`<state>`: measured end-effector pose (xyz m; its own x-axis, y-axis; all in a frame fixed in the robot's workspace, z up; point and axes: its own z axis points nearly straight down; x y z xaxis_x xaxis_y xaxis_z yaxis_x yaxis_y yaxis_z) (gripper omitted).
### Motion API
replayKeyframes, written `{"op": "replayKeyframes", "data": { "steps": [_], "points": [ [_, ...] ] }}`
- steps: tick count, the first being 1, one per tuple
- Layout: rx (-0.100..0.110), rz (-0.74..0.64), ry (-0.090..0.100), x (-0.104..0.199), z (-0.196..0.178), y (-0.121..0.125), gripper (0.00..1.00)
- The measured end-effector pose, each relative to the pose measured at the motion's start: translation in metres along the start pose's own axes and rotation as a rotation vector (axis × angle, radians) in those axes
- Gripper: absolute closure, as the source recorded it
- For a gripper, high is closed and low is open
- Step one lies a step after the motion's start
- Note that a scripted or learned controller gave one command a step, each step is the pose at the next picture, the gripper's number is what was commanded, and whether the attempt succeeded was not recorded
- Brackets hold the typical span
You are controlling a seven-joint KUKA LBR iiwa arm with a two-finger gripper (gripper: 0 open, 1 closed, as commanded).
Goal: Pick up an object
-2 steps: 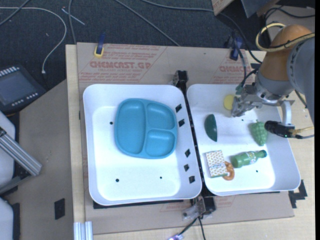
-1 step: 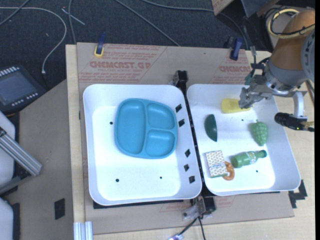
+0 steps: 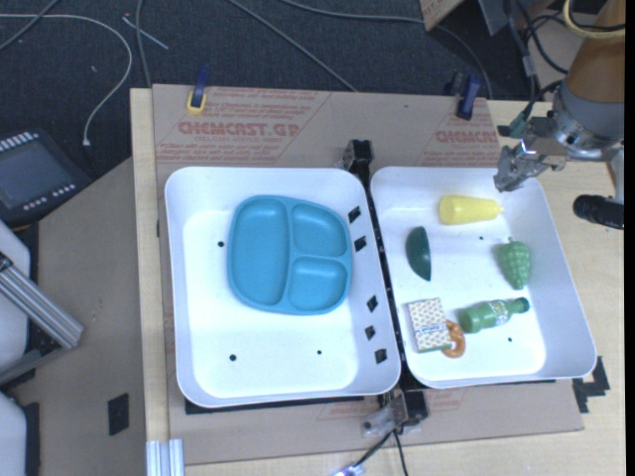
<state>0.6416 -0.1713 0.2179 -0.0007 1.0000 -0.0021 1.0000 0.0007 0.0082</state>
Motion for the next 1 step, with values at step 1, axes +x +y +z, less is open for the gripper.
{"op": "replayKeyframes", "data": {
  "steps": [1],
  "points": [
    [0.004, 0.000, 0.001, -0.0001, -0.0283, 0.0012, 1.00]
  ]
}}
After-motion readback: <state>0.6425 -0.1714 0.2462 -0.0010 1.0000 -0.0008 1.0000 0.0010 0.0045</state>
